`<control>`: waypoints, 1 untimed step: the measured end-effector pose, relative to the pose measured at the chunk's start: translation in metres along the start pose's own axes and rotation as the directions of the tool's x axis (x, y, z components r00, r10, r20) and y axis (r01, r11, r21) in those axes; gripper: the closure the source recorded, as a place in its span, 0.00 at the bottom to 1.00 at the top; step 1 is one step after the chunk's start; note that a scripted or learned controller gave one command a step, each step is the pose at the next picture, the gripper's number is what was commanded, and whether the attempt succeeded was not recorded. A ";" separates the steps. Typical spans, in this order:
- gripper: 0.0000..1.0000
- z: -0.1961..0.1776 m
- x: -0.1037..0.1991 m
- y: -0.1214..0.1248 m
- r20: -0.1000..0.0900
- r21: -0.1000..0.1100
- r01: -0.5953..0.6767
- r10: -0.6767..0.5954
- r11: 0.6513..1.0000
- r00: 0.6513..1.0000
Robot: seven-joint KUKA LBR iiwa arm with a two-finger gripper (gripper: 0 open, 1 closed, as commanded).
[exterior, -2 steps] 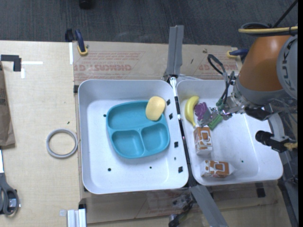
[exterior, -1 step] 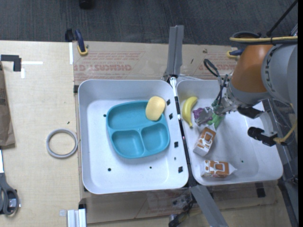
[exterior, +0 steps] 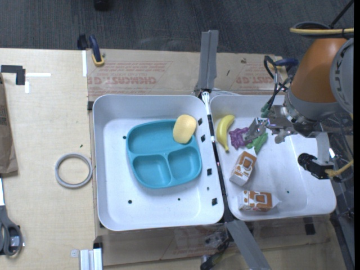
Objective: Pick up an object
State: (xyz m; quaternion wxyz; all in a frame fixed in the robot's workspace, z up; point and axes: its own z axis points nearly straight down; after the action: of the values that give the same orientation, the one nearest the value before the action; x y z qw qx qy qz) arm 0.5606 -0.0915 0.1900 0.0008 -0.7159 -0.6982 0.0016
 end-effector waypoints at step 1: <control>0.00 0.089 -0.007 0.021 0.000 -0.002 0.316 -0.316 0.949 0.949</control>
State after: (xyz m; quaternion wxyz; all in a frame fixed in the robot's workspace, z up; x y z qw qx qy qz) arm 0.5809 -0.0987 0.1007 0.0003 -0.5948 -0.8039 0.0006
